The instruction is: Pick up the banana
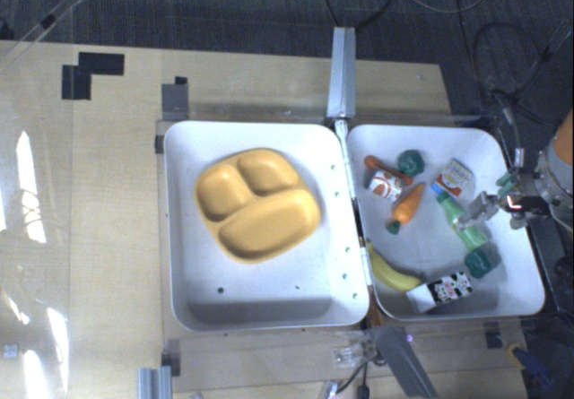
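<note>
Reaching over right bin (502, 151), jaws (489, 207) low.

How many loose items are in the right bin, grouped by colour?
Yellow: 1, banana
Orange: 1, carrot
Green or teal: 3
Red and white: 2
Black and white: 1, carton
Total: 8

Banana (393, 271) lies in right bin (516, 294); pincer (491, 206) hovers near its right rim.

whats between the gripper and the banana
In the camera view, a green bottle lies just left of the gripper; past it, bare bin floor runs down to the banana.
</note>
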`<action>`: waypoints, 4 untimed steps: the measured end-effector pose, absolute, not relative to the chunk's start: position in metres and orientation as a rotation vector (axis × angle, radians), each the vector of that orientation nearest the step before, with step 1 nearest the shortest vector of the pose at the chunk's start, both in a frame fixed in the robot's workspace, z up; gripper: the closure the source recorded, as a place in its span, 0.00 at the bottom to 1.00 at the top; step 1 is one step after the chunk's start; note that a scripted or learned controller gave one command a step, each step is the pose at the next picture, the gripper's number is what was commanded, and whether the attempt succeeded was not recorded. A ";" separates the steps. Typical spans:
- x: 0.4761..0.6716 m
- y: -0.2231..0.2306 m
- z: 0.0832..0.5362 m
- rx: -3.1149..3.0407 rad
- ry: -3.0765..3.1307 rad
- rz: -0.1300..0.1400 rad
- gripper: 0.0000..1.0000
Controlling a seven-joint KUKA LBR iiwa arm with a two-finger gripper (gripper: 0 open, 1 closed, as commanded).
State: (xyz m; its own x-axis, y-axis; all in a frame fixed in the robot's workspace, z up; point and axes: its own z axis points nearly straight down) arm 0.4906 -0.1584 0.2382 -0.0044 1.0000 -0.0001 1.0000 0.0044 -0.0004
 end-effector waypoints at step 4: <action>0.489 -0.131 0.227 -2.201 -2.247 -0.002 0.00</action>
State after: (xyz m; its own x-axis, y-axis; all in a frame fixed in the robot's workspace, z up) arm 0.4890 -0.1311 0.2268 -0.0205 0.9998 -0.0020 0.9998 0.0205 0.0036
